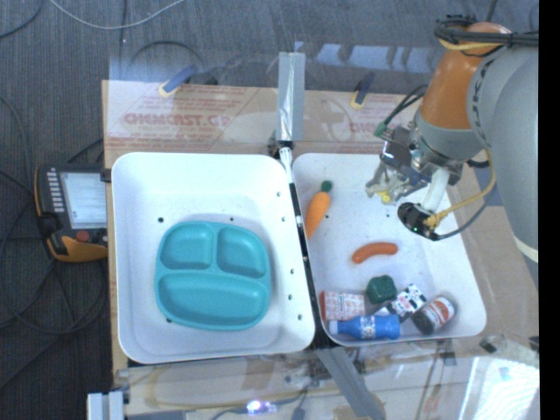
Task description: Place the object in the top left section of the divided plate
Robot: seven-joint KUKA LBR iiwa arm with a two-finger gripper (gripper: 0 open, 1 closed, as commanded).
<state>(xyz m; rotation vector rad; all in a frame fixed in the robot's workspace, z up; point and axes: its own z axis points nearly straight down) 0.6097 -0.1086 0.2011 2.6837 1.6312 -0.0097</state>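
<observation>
Camera view looks down on two shallow white plastic bins set side by side, the left bin (131, 234) and the right bin (464, 278), touching along their shared middle edge. One teal divided plate (211, 274) of moulded plastic, with three sections, lies in the left bin, and all three sections hold nothing. Measured from that plate, everything else lies to its right, across the shared edge. One orange toy carrot (317, 212) with a small green top sits nearest, just beyond the edge and a little above the plate's level. One orange-red toy sausage (374, 252) lies farther right, about level with the plate's upper sections. Below the sausage, along the right bin's lower wall, is a cluster: one red-and-white can (342, 304), one blue bottle (369, 327) lying on its side, one dark green block (381, 288), one black-and-white patterned piece (406, 303) and one dark can with a red band (434, 313). The grey arm with its orange band reaches in farthest from the plate, and its gripper (386, 185) hangs over the right bin's upper part, above and right of the sausage, apart from every toy; nothing shows in its grasp, and how wide it stands cannot be told
</observation>
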